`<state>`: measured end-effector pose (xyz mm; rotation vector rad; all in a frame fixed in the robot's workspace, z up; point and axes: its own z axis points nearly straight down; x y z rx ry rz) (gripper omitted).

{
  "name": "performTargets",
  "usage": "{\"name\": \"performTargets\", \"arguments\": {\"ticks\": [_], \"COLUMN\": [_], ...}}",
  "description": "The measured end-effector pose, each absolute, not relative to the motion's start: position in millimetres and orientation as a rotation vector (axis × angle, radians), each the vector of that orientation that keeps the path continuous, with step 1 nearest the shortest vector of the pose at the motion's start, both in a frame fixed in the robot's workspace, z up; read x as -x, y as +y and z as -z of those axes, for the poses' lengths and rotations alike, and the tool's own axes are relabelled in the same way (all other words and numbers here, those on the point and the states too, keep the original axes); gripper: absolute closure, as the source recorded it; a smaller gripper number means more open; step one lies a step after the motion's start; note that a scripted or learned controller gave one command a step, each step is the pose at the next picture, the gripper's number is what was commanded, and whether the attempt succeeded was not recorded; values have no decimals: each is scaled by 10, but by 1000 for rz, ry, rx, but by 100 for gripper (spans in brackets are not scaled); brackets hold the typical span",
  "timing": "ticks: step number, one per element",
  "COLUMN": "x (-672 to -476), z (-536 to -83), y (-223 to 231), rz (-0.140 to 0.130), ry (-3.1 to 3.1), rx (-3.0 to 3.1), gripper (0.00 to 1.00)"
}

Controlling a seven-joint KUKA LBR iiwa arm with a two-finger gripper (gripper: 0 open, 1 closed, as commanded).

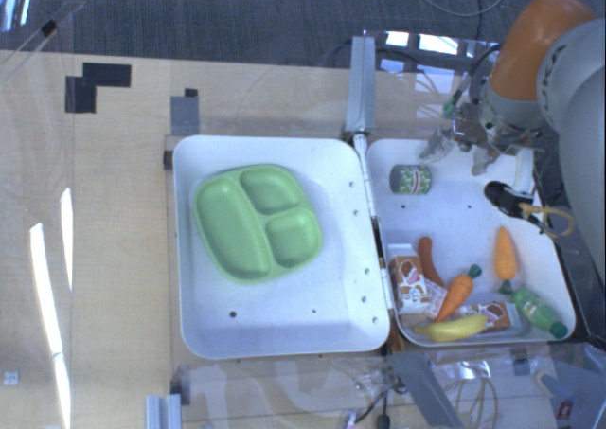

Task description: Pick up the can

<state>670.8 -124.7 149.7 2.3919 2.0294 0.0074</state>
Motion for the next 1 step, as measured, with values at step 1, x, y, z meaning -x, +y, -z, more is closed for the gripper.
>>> {"name": "performTargets", "arguments": {"ticks": [1], "x": [-6715], "z": [-878], "y": [-1139], "rz": [-9], "ry": [2009], "rx": [-2408], "gripper": [0]}}
